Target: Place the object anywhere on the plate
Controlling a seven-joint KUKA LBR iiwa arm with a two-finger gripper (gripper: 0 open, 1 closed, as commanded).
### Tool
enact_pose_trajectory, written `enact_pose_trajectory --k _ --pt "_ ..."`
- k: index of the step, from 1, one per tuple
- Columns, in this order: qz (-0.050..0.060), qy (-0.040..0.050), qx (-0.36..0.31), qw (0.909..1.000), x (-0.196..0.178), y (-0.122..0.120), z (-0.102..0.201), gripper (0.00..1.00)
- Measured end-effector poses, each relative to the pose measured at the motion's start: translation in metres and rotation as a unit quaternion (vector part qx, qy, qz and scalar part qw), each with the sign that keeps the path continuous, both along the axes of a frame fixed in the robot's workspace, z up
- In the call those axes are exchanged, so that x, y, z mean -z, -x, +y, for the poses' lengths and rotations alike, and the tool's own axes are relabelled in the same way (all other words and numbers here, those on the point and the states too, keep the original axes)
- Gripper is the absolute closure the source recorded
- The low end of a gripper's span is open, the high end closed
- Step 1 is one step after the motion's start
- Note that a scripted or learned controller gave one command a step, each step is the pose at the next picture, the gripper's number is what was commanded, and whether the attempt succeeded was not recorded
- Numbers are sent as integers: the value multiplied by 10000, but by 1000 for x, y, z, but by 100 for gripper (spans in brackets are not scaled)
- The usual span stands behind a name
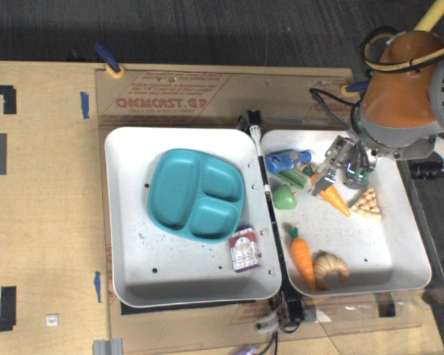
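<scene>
The fingers [327,186] are clenched on the blunt end of a small orange plastic carrot [334,199], whose long axis slants down-right. The teal three-compartment plastic plate [194,194] lies well left of them, in the other white bin [126,220].

Teal divided plate [195,194] lying flat in left bin, small orange carrot [334,199] in right bin
</scene>
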State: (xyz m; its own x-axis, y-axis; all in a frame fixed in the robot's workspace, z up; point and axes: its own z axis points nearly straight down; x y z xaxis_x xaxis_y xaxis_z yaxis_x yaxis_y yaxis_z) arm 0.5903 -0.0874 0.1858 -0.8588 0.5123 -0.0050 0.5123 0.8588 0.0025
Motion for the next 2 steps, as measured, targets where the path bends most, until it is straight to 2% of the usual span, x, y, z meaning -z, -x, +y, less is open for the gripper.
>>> enact_pose_trajectory --k 1,2 --pt "-21 -20 655 9979 -30 -21 72 100" --pt "-6 -22 1355 9908 -40 -40 148 100"
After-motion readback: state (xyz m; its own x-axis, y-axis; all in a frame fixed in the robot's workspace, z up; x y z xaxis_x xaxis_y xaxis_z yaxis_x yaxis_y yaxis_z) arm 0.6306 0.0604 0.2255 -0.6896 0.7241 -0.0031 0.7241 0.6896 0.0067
